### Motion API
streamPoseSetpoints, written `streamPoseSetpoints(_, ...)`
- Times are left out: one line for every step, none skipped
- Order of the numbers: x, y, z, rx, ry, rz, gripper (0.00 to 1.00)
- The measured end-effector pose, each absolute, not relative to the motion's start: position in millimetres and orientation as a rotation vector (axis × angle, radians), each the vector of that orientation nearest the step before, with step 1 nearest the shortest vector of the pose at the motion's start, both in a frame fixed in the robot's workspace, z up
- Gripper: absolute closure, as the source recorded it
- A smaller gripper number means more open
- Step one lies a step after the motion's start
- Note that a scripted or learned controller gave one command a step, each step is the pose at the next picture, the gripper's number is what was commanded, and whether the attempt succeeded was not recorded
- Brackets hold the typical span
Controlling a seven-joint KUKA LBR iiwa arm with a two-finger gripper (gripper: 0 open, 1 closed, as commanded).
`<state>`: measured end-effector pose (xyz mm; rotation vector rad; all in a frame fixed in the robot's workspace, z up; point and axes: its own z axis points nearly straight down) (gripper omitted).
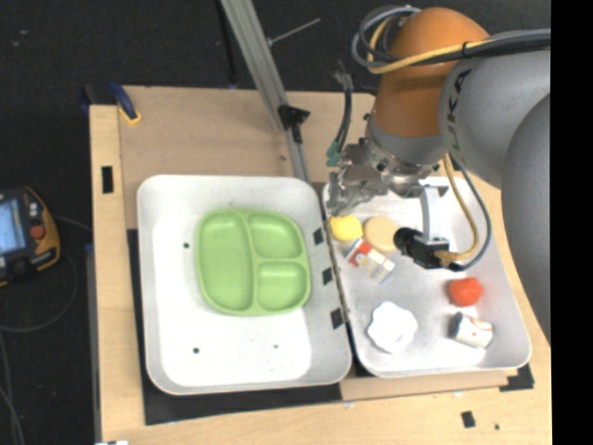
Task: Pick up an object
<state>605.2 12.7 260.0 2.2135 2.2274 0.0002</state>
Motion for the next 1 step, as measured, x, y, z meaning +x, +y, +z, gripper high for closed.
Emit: streamPoseSetpoints(619.0, 59.4, 246.3, 2.214, 2.227, 0.0, 1.0)
